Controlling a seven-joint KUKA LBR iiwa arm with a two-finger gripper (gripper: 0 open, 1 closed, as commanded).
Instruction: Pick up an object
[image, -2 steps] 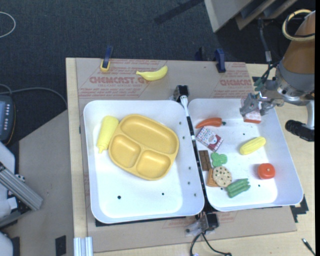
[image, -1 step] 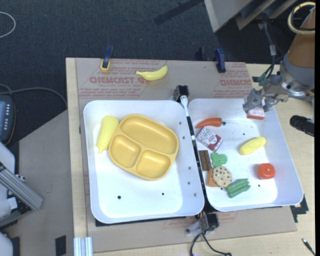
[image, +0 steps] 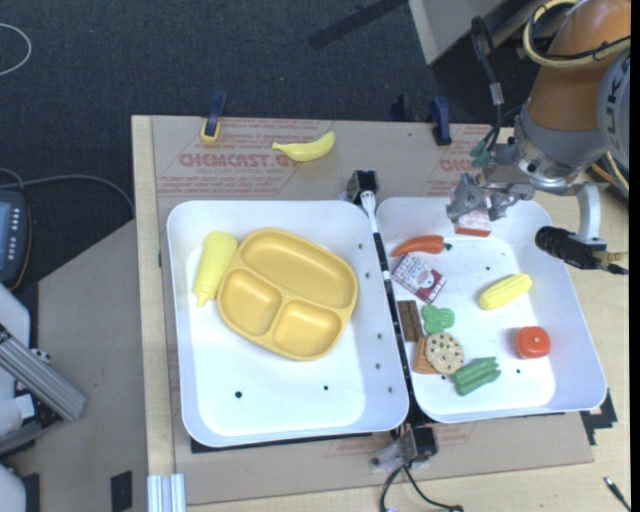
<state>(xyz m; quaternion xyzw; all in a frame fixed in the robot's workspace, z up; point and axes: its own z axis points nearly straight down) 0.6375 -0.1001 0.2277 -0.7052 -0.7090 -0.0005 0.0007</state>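
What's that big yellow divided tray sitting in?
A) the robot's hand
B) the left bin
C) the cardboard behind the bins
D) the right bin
B: the yellow tray lies inside the left bin, next to a yellow bottle; the right bin holds the small toy foods instead.

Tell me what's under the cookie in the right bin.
A brown slab, maybe toy chocolate, runs under the cookie, its lower end showing beneath the cookie's left edge. The part directly beneath the cookie is covered, so anything else there is hidden.
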